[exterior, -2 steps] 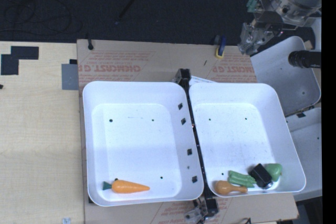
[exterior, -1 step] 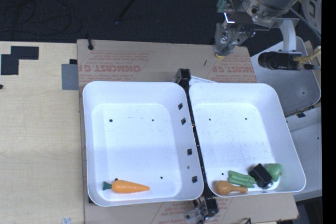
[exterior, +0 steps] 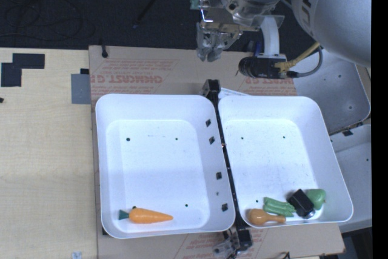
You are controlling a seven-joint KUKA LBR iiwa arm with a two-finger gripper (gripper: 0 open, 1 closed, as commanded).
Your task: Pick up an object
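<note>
1. Grey arm with orange band comes in from the right; gripper [exterior: 210, 53] hangs high over the far edge of the worktop [exterior: 42, 130], above the seam between the two bins, well apart from every object.
2. Gripper state: cannot tell, the tip is small and blurred against the dark background. Nothing visible in it.
3. Left shallow white plastic bin [exterior: 109, 112]: one orange toy carrot with green top [exterior: 147, 215], lying flat near the near wall, tip pointing right, apart from the walls.
4. Right shallow white plastic bin [exterior: 321, 124]: a cluster in the near right corner. Tan pear-shaped toy [exterior: 265, 217], green bean-pod-like toy [exterior: 279, 207], small black block [exterior: 301, 202], light green rounded piece [exterior: 316, 196]. The black block lies on or against the green pieces; cannot tell exactly which touches which.
5. Step in hand, as judged: pre-grasp. No object picked, target choice not evident from the pose.
6. Next move calls for: travel toward the near side of a bin, then descend. The carrot looks like the easier pick, isolated, with room on both sides; close across its narrow width.
7. The cluster is riskier: crowded, close to the bin wall, so a finger could hit the wall or nudge neighbours.
</note>
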